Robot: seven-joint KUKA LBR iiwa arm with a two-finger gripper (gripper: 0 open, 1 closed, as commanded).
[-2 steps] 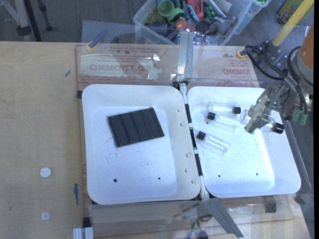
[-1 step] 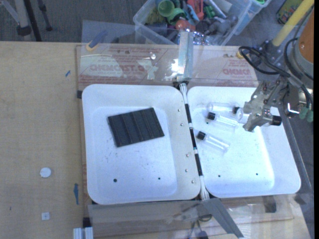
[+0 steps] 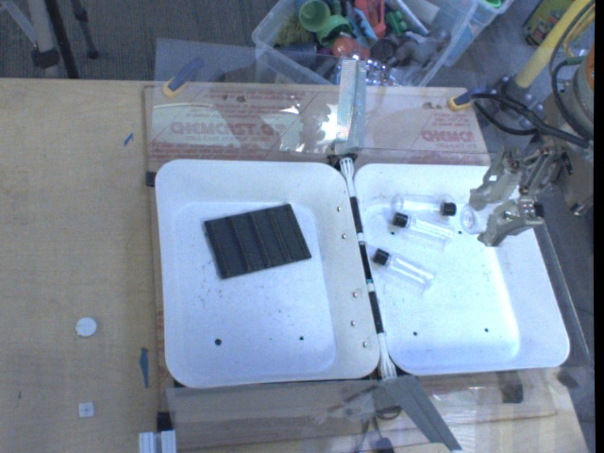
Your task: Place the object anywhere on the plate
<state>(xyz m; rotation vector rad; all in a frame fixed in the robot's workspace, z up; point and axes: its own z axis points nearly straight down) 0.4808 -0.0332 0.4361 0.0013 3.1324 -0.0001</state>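
You have three clear vials with black caps lying flat in the right bin (image 3: 528, 338). The nearest vial (image 3: 427, 205) lies just left of the gripper (image 3: 500, 217), a second vial (image 3: 421, 225) lies a little farther left, and the third vial (image 3: 402, 266) lies below and left of it. The gripper sits over the bin's upper right part; you cannot tell how its fingers stand or whether it holds anything. Well left of the gripper, the dark ridged plate (image 3: 257, 240) lies in the left bin (image 3: 189, 347).
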